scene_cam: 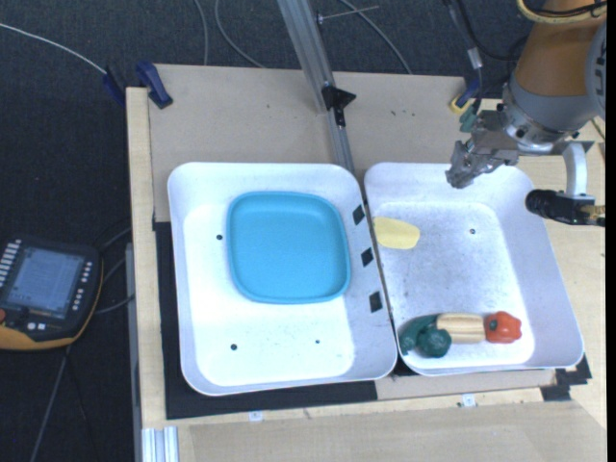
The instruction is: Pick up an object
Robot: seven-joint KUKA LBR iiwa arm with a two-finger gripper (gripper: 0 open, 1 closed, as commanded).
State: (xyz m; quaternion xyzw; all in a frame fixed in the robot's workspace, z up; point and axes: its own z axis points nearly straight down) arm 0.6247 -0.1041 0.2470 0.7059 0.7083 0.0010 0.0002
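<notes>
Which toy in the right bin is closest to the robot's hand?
The pale yellow piece by the bin's left wall sits nearest the gripper. The green, tan and red toys huddle together at the near edge.

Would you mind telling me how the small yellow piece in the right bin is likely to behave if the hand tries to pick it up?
The yellow piece looks low and flattish, so it probably won't roll, but may be hard to pinch from above. It lies beside the right bin's left wall, which may crowd the hand. Its small size suggests it is light and could slide when nudged.
</notes>
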